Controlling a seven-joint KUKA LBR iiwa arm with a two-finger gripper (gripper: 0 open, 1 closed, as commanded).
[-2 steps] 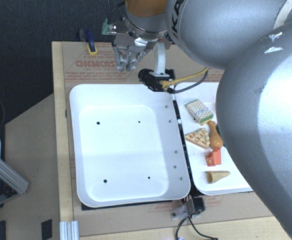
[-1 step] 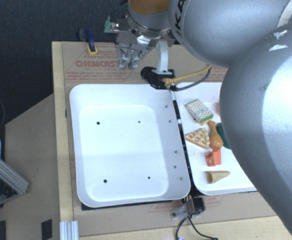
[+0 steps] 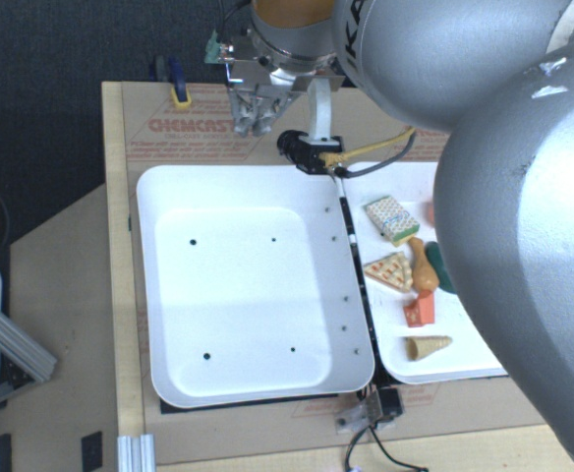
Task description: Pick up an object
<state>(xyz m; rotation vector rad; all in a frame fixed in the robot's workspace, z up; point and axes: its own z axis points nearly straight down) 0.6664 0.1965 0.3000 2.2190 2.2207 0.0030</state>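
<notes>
Evidently the two-finger metal gripper [image 3: 255, 116] hangs at twelve o'clock, beyond the white bins — whether it is clenched or released I cannot tell. Pickable pieces lie at three o'clock: a tan ice-cream cone [image 3: 429, 345], a red block [image 3: 420, 310]. Approach squarely — descend straight.

Two bins [image 3: 149, 214] are set side by side; small objects [image 3: 405, 273] are gathered in the right one.

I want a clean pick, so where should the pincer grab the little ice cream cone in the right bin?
Probably across the wide open end of the ice cream cone, coming straight down. It lies flat on its side, apart from the red block, tapering toward the left, so the narrow tip could slip out.
</notes>
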